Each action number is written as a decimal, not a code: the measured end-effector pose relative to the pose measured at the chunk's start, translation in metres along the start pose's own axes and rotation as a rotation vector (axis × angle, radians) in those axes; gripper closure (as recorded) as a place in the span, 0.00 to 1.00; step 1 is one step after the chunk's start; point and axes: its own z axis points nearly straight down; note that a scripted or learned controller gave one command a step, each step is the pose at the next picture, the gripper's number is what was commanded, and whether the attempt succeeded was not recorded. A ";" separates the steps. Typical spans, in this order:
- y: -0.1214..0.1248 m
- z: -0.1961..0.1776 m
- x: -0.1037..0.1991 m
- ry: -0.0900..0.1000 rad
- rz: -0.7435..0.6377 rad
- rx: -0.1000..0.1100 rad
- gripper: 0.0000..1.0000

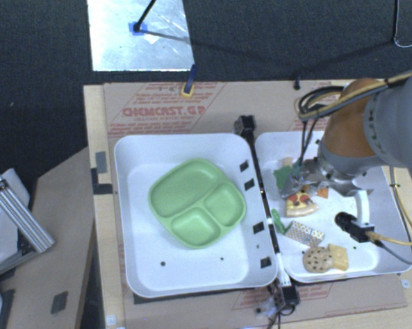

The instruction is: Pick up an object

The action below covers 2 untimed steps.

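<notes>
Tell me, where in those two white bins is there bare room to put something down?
Left bin: bare floor all around the green divided plate, widest along the near wall. Right bin: crowded, with pizza slice, cookie and gripper clustered together.

Two bins, left [136,220] and right [385,253]: white plastic, smooth, slight sheen. Divided plate [196,202] in the left bin: pale green plastic, smooth, matt. Surface [161,107] under the bins: brown cardboard, matt, printed in red. Sheet [139,32] at upper left of the frame: silvery, metallic, reflective. Floor [33,73] around: dark, rough, carpet-like. Arm [391,124] at right: grey casing, smooth, with a glossy orange band [350,127]. Cookie [315,259] at lower right: tan, rough-textured.
</notes>
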 end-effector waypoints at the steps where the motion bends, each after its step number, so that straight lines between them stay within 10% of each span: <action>1: 0.007 -0.048 -0.007 -0.002 -0.001 -0.002 1.00; 2: 0.009 -0.091 -0.008 -0.001 -0.003 -0.002 1.00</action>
